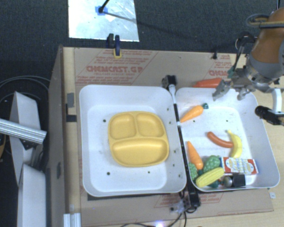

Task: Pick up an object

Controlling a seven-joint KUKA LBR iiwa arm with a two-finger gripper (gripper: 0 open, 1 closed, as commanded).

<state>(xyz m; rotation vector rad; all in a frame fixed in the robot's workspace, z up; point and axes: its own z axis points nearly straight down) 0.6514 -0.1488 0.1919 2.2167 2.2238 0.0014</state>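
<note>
Light is even and fairly bright over the bench [146,63], falling from above. The two white bins [92,126] read clean, nearly washed out on their floors, with only soft, short shadows under their contents. A shiny sheet [103,13] at the upper left glares pale. The dark floor at the left stays dim. The picture is slightly soft and grainy.

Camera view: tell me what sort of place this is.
Probably a robot lab's test bench, not a kitchen: a robot arm over two white bins, plastic toy food such as a carrot and banana, and loose cables on the floor.
</note>
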